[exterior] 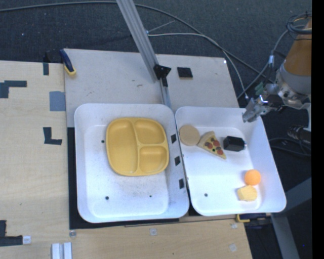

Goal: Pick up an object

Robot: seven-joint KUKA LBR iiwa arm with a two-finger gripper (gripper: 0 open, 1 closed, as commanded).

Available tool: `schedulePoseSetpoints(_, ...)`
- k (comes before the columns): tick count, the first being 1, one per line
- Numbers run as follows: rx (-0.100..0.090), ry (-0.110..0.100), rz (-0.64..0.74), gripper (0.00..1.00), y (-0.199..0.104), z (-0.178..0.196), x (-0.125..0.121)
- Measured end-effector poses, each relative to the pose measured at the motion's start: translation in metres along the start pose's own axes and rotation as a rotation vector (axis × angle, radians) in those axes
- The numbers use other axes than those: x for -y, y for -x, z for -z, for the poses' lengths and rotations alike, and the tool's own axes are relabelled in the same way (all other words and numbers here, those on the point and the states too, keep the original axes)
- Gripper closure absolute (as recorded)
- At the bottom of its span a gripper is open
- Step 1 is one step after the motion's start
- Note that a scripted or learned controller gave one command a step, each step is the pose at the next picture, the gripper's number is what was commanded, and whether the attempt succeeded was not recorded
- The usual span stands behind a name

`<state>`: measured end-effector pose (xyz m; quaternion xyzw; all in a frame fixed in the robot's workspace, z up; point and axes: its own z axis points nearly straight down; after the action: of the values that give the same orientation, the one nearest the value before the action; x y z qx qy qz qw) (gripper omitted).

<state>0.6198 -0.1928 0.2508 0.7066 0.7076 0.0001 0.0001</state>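
Pizza slice (213, 144) lies mid-bin, between tan disc (189, 135) and black block (234, 143).

Floor: dark blue-grey carpet (212, 15), crossed by thin grey cables (202, 38).
Bench: pale grey board (111, 76) beside a light wooden tabletop (30, 167).
Markings: dark tape patches (50, 135) on the wood.
Upright: slanted silver metal pole (139, 35).
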Motion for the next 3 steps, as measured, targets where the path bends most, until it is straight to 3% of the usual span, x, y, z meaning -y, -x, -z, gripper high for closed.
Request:
schedulePoseSetpoints(2,-0.002,-0.002,0.004,1.0,-0.11,-0.019,0.016)
schedulePoseSetpoints(3,-0.002,-0.002,0.006,1.0,-0.171,-0.015,0.012)
